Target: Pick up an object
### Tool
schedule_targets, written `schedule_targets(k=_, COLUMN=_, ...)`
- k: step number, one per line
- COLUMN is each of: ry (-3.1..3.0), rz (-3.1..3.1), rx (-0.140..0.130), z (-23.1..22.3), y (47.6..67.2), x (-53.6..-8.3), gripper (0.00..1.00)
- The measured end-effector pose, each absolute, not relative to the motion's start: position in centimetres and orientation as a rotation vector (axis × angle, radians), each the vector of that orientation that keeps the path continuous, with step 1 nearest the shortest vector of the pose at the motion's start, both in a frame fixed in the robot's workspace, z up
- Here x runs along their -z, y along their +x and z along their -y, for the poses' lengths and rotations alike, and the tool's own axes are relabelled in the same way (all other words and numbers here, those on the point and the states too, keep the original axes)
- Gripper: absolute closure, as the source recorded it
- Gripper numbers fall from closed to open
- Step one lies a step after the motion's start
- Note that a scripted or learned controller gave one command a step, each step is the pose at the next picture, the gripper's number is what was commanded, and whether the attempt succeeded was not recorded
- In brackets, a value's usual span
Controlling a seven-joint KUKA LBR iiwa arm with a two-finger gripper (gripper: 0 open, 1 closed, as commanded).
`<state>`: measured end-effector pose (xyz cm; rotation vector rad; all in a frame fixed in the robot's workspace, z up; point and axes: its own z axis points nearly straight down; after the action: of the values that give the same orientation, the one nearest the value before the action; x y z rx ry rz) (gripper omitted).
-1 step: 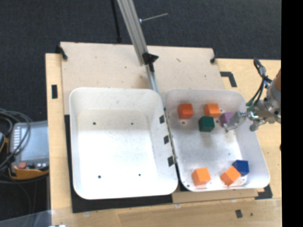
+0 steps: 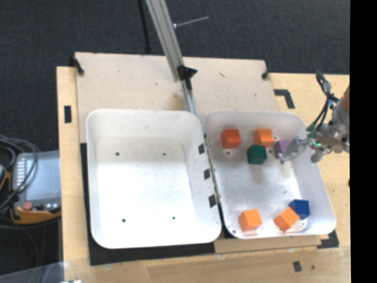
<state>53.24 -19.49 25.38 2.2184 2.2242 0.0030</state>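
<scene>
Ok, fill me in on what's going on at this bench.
A grey KUKA arm reaches in from the right, its end effector low over the right white bin, right beside a small purple block. Whether it has hold of the block cannot be told. Also in that bin: a dark green cube, four orange cubes, at and, and a blue cube. The left white bin sits alongside.
</scene>
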Motion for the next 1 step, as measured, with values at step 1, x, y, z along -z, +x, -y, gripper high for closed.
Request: schedule_targets(k=1, ry=2.224, rz=-2.221, rx=0.005, z=19.56, y=52.19, x=-20.07, gripper=0.00)
